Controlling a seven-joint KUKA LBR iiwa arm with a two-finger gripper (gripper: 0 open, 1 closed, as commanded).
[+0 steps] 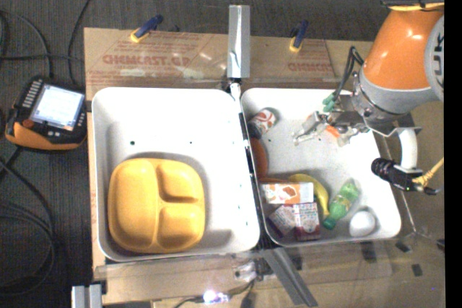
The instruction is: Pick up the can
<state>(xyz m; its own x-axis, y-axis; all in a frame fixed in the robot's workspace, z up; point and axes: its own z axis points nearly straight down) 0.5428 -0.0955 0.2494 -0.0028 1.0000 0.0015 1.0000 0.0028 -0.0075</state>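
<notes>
Camera view shows my hand (pixel 312 128) hovering over the right bin (pixel 375 227), its fingers spread and nothing between them. The can (pixel 264 119) lies on its side in that bin's far-left corner, close to the wall shared with the left bin (pixel 101 155). By my reckoning the pick has not begun in earnest: the can rests on the bin floor, untouched, so the reach, the closing and the lift are all left to do.

From my hand the can sits near, at about 9 o'clock, with bare white floor between us. A cluster of 2 cartons (pixel 292 207), a banana (pixel 317 187) and a green bottle (pixel 341 202) lies toward 6 o'clock, well apart from the can. The yellow tray (pixel 156 204) occupies the left bin.
</notes>
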